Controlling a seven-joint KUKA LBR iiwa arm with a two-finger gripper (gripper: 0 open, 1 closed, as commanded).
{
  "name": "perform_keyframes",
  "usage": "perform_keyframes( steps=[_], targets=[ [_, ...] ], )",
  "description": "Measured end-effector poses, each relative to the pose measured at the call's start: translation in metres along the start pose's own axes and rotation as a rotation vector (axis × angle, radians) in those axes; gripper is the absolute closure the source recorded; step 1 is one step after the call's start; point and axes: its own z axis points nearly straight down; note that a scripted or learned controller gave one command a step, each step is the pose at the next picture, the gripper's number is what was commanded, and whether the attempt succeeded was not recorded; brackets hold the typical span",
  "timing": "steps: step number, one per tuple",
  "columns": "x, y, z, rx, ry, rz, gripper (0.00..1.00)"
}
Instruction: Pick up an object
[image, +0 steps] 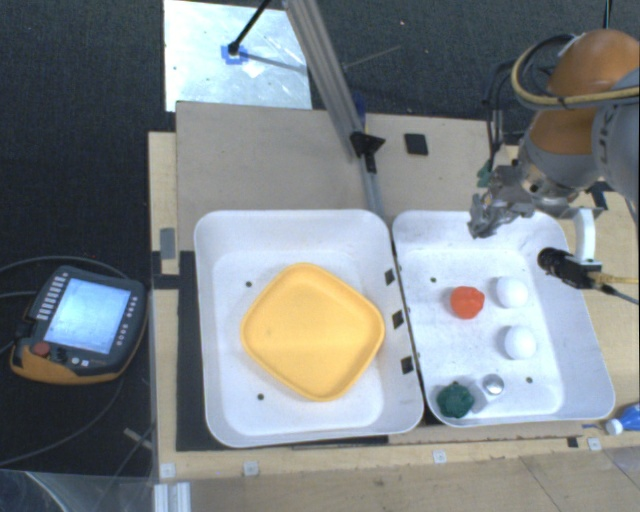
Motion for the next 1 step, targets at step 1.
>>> perform_keyframes(
  steps=[1],
  targets=[
    [0.0571, -0.0130, 0.0023, 0.001, 0.001, -0.003, 1.00]
  ],
)
